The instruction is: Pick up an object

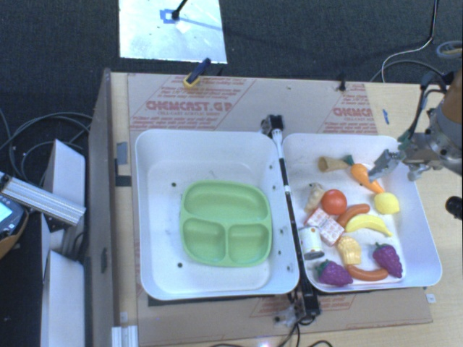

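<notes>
Task status: nothing is lifted yet, in my judgement. Every toy I can see lies on the floor of the right bin point(416, 226); the whole pick remains to be done.

Candidate object: the carrot point(364, 176), orange with a green top, lies in the far part of the right bin, toward its outer wall, just beyond the lemon point(387, 203).

Other contents of the right bin: tomato point(333, 201), banana point(367, 225), two bunches of purple grapes point(388, 259), sausages and small boxes, crowded through the bin's middle and near end.

Left bin point(155, 165): it carries a green divided plate point(226, 223).

My pincer point(383, 163): it hangs over the far outer corner of the right bin, its tip just beside the carrot. Whether it touches the carrot I cannot tell.

Pincer opening: cannot be determined; the tip reads as one grey blur, and I see nothing held in it.

Remaining work: close on one object, then raise it clear of the right bin.
</notes>
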You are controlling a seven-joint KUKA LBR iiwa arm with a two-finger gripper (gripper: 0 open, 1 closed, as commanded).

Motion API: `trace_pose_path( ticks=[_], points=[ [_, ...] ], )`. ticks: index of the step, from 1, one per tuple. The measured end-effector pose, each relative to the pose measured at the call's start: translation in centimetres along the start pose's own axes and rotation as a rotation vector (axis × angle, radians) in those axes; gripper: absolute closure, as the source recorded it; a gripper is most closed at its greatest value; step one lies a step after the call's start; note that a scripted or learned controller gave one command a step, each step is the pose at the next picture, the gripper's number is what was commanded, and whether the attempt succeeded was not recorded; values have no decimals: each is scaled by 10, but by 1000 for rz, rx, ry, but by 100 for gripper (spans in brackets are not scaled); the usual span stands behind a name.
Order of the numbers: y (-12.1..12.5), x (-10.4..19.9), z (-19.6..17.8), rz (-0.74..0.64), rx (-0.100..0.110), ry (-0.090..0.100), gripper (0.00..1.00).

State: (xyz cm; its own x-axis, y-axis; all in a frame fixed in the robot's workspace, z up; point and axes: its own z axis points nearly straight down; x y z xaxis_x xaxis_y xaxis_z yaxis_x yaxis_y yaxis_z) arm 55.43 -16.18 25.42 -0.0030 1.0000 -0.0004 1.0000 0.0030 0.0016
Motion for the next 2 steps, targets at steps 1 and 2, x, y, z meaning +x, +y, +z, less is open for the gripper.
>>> trace_pose_path(
  ticks=[1, 2],
  points=[
    [-7, 43, 114, 0, 3, 1, 0],
    [7, 60, 157, -2, -13, -1, 0]
  ],
)
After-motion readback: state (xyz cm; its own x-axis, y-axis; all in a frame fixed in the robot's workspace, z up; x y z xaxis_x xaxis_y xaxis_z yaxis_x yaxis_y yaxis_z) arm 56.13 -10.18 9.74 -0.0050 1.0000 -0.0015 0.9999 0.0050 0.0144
